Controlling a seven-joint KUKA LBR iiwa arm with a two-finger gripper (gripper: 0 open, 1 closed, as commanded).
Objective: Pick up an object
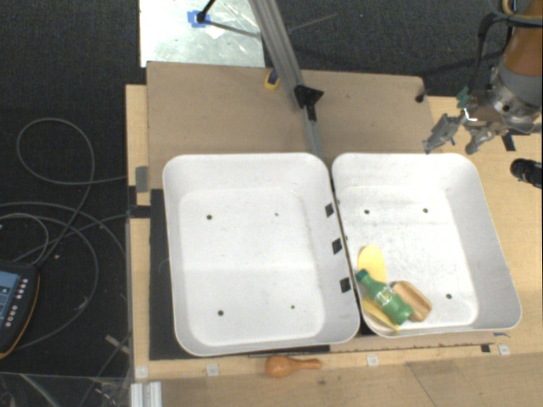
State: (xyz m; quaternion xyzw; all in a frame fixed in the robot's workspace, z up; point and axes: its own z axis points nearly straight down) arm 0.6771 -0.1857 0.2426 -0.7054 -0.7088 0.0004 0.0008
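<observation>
In the right bin (pixel 475 227), near its front left corner, lie a green bottle (pixel 383 295), a yellow banana-like piece (pixel 373 265) and a tan bread-like piece (pixel 413 299), all touching one another. My gripper (pixel 454 136) hangs above the right bin's back edge, far from these objects, with its two fingers spread open and nothing between them.
The left bin (pixel 187 227) sits beside the right one. An orange-brown pear-shaped object (pixel 288 365) lies on the bench in front of the bins. A grey pole (pixel 284 53) slants over the back of the bench. Cables lie on the floor at left.
</observation>
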